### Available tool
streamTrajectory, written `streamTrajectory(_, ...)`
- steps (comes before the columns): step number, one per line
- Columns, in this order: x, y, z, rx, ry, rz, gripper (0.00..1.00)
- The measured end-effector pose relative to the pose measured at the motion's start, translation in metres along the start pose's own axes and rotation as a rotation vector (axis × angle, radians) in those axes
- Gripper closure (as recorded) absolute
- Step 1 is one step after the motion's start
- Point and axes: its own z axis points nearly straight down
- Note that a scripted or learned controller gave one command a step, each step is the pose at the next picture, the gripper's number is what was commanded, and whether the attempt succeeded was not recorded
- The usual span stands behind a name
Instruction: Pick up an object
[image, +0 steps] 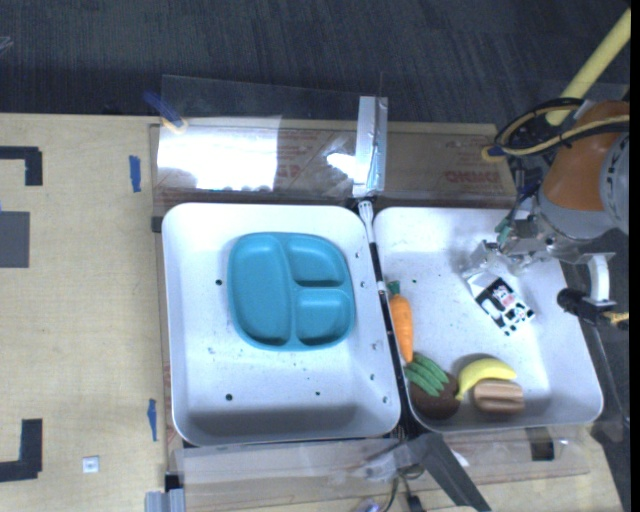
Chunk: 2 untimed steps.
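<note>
Overhead slanted view of the bench with two white bins side by side. The left bin (190, 330) carries a blue divided plate (292, 290) lying flat near its centre. The right bin (440, 235) holds the candidate objects: a toy carrot (401, 326) lying along the left wall; a green-topped brown toy (430, 385) at the near edge, touching the carrot's near end; a yellow toy banana (484, 373) just right of it; and a hot-dog-like toy (497, 397) touching the banana's near side.

The arm (585, 170) enters from the right, and its gripper (508, 252) hangs over the far right part of the right bin. A small black-and-white patterned piece (503, 303) sits just below the gripper; whether it is a loose object or part of the tool cannot be told. The spread of the fingers cannot be told either, and nothing is visibly held between them.

Judged step: approach, with no grasp made. All toys lie well apart from the gripper, toward the near edge. The next move calls for travel toward the near side, alignment over one toy, descent and closure. The banana and hot-dog touch, so a grasp there risks nudging both.
</note>
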Motion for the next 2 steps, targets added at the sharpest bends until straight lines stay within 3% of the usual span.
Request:
streamTrajectory(1,0.028,-0.053,0.000,-0.002,-0.001,0.065,0.00)
streamTrajectory(2,0.024,-0.096,-0.001,-0.002,-0.001,0.142,0.00)
